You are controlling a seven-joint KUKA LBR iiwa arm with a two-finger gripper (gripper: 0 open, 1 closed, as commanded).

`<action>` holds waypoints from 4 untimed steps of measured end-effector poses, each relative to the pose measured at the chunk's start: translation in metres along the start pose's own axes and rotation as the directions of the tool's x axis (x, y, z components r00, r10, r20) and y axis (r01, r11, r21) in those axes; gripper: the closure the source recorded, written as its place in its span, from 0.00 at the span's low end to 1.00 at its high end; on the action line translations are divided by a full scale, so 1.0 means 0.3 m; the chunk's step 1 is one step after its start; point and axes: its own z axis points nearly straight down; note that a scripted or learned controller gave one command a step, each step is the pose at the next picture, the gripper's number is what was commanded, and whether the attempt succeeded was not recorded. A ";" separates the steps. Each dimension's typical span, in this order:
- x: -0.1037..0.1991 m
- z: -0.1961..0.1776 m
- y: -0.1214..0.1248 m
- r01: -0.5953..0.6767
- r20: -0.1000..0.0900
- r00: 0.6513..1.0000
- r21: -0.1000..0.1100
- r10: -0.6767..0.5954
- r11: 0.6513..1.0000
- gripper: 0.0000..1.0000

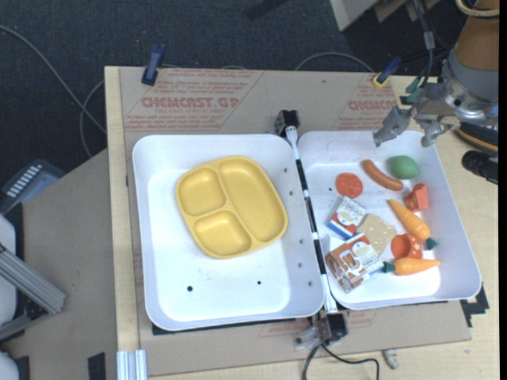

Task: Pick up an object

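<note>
Nearest the camera, at the front of the right bin, lies a small carrot, with a brown snack packet to its left. No object has been picked yet: all of them rest on the bin floor and none sits between the fingers.

Candidates for the pick, all in the right bin: a green ball and a sausage lie nearest the gripper; a red disc is just left of the sausage; a red block sits below the ball; a larger carrot runs diagonally beneath it; a blue-and-white packet and a tan cracker occupy the middle; a tomato-like piece touches the small carrot.

Gripper hovers over the bin's far edge, fingers spread apart and empty, above and apart from the ball and sausage. Remaining, in my judgement: descend, close, lift.

Obstructions: the objects are crowded, several touching, so a neighbour could be nudged or caught. The ball and sausage have the clearest room around them.

Left bin holds a yellow divided plate, well apart from the work. Blue clamps sit on the board's far edge.
</note>
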 end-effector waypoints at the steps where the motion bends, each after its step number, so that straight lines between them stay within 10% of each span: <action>1: 0.082 0.614 -0.056 0.000 0.000 1.000 0.000 0.000 1.000 0.00; 2: -0.012 0.613 0.104 0.000 0.000 1.000 0.001 0.000 1.000 0.00; 4: 0.072 0.614 -0.025 -0.001 0.000 1.000 -0.001 0.001 1.000 0.00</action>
